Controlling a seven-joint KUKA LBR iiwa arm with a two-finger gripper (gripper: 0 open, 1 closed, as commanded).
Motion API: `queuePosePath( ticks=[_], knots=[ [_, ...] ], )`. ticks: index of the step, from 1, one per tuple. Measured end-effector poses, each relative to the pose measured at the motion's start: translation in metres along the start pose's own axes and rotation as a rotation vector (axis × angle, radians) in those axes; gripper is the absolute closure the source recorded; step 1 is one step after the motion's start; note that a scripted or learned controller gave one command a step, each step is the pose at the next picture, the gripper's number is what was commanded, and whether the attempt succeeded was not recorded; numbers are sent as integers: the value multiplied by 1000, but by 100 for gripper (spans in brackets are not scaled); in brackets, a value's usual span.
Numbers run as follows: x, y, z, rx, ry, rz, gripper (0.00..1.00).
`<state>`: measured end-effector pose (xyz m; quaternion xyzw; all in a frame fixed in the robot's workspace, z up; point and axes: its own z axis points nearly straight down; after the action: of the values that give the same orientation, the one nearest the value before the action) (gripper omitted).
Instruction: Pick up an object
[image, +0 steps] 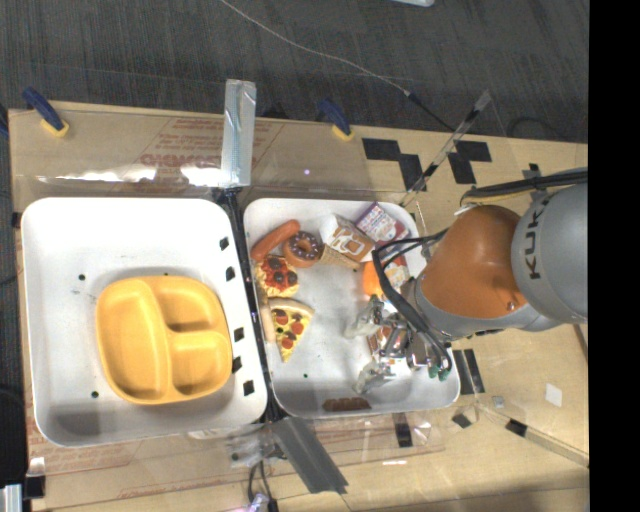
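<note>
The tool (392, 345) hangs low over the right side of the right bin (330, 395), well to the right of the pizza slice (289, 327); whether it is apart or together I cannot tell, since cables and metal parts blur it.

Taking the pizza slice as landmark: just above it sits a second, darker pizza piece (277, 274), above that a doughnut (304, 246) and a sausage (273, 238), and up and to the right a small printed box (350, 243). A yellow divided tray (163, 338) lies in the left bin (60, 230), far to the left.

The slice looks like light, stiff plastic play food, flat and probably slippery. A pinch across its narrow width, near the crust end, seems the safest hold.
</note>
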<state>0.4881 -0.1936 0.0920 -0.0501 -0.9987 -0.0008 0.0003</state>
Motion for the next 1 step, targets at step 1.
queuePosePath(
  ticks=[1],
  knots=[
    [-25, -13, -3, 5, -9, -139, 0]
  ],
)
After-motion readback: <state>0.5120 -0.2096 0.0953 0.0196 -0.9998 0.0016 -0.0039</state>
